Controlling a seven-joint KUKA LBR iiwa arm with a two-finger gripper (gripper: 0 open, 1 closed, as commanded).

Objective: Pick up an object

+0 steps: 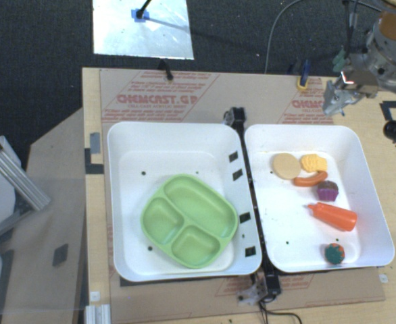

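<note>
The right bin (360, 155) holds several toy foods: a tan round cookie (286, 165), a yellow corn piece (313, 162), a red-orange sausage (310, 178), a purple item (328, 192), an orange carrot (334, 215) and a small green and red ball (334, 252). My gripper (338, 102) hangs above the bench just beyond the right bin's far edge, well apart from all the foods. It holds nothing that I can see.
The left bin (127, 155) contains a green divided plate (188, 219). A black clip line (244, 181) joins the two bins. A shiny metal sheet (142, 19) lies at the back. Cables (286, 19) arc behind the bench.
</note>
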